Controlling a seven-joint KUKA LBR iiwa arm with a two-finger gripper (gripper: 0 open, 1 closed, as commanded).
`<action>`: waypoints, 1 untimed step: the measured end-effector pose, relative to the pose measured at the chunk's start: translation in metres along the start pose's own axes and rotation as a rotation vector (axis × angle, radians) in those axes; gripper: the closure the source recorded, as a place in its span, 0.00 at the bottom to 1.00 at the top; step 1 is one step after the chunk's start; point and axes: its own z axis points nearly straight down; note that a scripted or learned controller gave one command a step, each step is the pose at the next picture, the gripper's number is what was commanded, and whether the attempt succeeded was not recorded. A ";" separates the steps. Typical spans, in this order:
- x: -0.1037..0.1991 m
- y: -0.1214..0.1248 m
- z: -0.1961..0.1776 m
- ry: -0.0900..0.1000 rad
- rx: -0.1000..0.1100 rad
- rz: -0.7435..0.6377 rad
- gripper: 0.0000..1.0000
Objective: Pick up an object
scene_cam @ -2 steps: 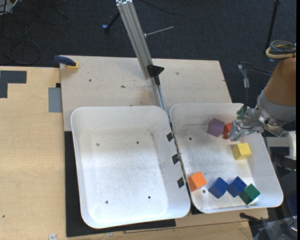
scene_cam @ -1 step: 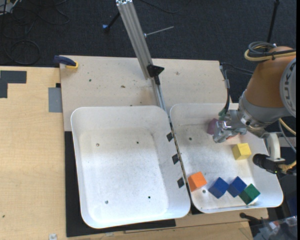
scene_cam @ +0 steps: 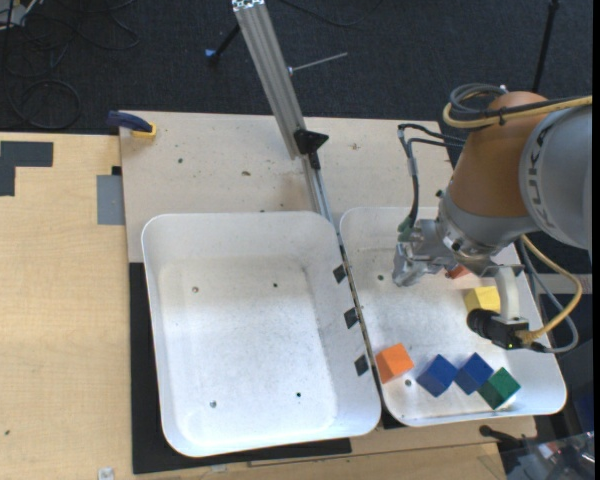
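My gripper [scene_cam: 410,266] hangs low over the upper middle of the right bin [scene_cam: 540,400], below the grey and orange arm. Nothing shows held in it. A yellow block [scene_cam: 482,298] lies just to its right, and a small red piece [scene_cam: 456,271] peeks out from under the wrist. Along the bin's front lie an orange cube [scene_cam: 393,361], two blue cubes [scene_cam: 437,375] [scene_cam: 473,372] and a green cube [scene_cam: 500,387], all well below the gripper.
The left bin [scene_cam: 160,268] sits beside the right one, with black clips [scene_cam: 351,316] along the shared rim. A slanted aluminium bar [scene_cam: 276,78] rises behind the bins. Cables [scene_cam: 550,318] loop at the arm's right.
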 end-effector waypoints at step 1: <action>0.048 -0.011 -0.017 0.000 -0.001 0.000 1.00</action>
